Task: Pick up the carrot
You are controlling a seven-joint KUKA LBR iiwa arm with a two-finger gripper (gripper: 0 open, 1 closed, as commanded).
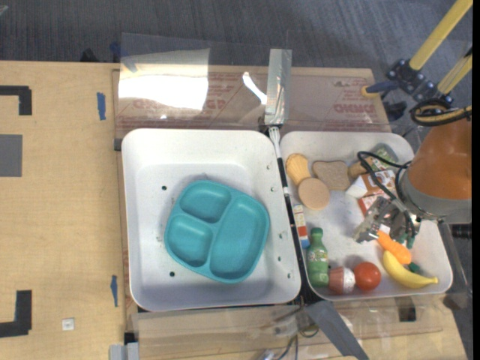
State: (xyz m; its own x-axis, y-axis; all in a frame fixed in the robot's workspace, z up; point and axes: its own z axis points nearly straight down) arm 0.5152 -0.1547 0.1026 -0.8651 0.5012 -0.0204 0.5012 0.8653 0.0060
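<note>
A: Two bins sit side by side on the tabletop (pixel 60 201), and all the work is in the right bin (pixel 341 137). The carrot (pixel 394 248) lies near its right wall, slanting down and to the right, with the banana (pixel 407 271) touching or nearly touching it just below.

B: And the claw (pixel 382 223)?

A: It hangs right at the carrot's upper-left end, the metal tips seeming to meet or overlap the orange there. How far apart the tips stand, I cannot tell; they blur into the cables and packets behind. Nothing I see proves the carrot is gripped, so I'd call the carrot not yet held.

B: So how would you do the grasp well?

A: Close across the carrot's narrow width, not along its length, and nearer its middle than that end, since a pinch at the tip would likely let it swing or slip. Keep the lower finger out of the banana; the gap between them looks slim. Then lift straight up before travelling, so the carrot clears the bin wall.

B: Anything else in the way?

A: The tomato (pixel 367 275) sits to the lower left of the carrot, near but apart. The bottle (pixel 317 255) stands further left. The left bin, with its blue tray (pixel 217 231), is well apart and no concern.
</note>
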